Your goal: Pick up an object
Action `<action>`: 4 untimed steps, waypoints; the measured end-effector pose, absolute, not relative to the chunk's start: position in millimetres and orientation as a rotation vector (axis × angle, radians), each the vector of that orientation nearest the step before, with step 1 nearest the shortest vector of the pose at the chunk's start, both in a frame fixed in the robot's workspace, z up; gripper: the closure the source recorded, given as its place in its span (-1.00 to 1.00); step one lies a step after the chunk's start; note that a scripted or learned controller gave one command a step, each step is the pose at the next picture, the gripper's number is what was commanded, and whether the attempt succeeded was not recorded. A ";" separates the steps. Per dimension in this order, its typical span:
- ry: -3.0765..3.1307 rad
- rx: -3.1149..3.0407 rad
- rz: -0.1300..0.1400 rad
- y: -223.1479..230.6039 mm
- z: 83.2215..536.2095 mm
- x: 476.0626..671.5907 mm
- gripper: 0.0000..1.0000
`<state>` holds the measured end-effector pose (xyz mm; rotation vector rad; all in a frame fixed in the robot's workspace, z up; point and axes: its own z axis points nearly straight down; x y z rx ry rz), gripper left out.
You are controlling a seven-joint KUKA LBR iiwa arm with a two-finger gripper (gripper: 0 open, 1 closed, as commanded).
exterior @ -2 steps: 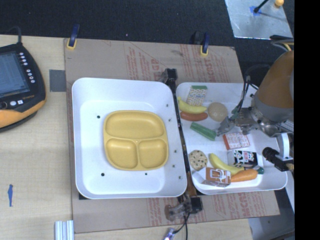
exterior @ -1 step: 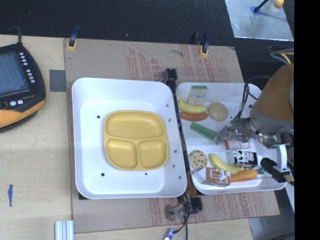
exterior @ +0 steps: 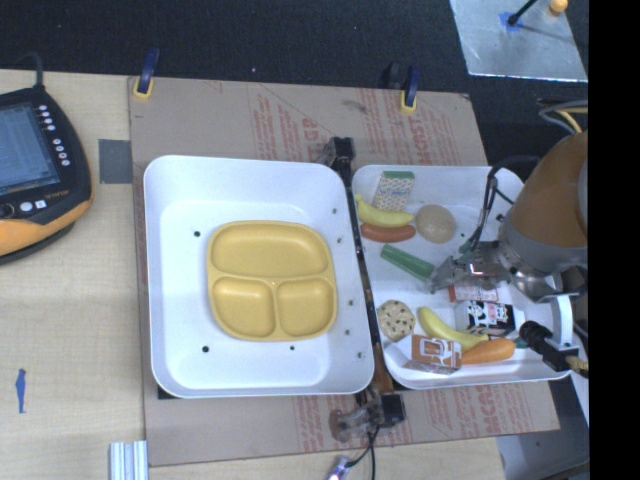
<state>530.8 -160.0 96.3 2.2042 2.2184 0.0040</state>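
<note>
The right bin [exterior: 372,182] holds several toy foods. Along its back lie a small colourful box [exterior: 396,187], a yellow banana [exterior: 383,214], a red sausage [exterior: 387,233] and a tan round bun [exterior: 435,223]. A green pickle [exterior: 407,262] lies mid-bin. Nearer the front are a chocolate-chip cookie [exterior: 396,319], a second banana [exterior: 443,326], an orange carrot [exterior: 490,350], a black-and-white milk carton [exterior: 487,316] and a small brown-and-white packet [exterior: 434,351]. My gripper [exterior: 452,270] hangs low over the middle of this bin, just right of the pickle, above a flat red-and-white packet [exterior: 472,292].
The left bin [exterior: 170,268] carries a yellow three-compartment plate [exterior: 271,278]. A teach pendant [exterior: 35,168] lies on the bench at far left. Blue clamps [exterior: 146,72] pin the cardboard at the back. The arm's orange band [exterior: 556,193] rises over the right bin's right side.
</note>
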 end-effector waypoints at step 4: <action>2.218 2.206 0.001 -142.9 96.0 523.1 -1.00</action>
